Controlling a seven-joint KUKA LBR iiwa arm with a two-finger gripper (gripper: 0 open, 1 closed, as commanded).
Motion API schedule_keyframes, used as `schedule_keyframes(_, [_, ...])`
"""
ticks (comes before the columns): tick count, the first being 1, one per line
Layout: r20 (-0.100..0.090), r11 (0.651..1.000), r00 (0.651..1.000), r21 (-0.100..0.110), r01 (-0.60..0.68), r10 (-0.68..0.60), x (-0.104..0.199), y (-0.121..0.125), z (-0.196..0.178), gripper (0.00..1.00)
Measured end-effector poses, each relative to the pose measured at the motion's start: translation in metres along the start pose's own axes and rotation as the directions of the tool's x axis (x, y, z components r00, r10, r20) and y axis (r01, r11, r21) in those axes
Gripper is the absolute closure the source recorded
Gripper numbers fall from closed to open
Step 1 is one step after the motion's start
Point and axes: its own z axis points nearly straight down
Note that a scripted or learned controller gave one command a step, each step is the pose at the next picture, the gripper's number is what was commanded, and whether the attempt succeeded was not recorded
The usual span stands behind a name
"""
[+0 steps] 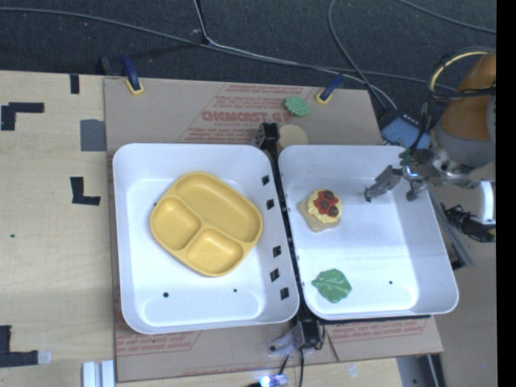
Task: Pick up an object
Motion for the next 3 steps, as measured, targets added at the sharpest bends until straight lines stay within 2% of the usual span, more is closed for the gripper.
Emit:
schedule_keyframes(1, [0.000,1.000,1.000,0.000,0.001,-0.001,0.010,0.000,0.059,0.00])
schedule_keyframes(2, [0.003,1.000,1.000,-0.005,0.001,-0.001,0.010,0.001,0.081,0.00])
schedule_keyframes(3, [0.006,1.000,1.000,-0.010,0.002,-0.002,0.010,0.002,0.069,1.00])
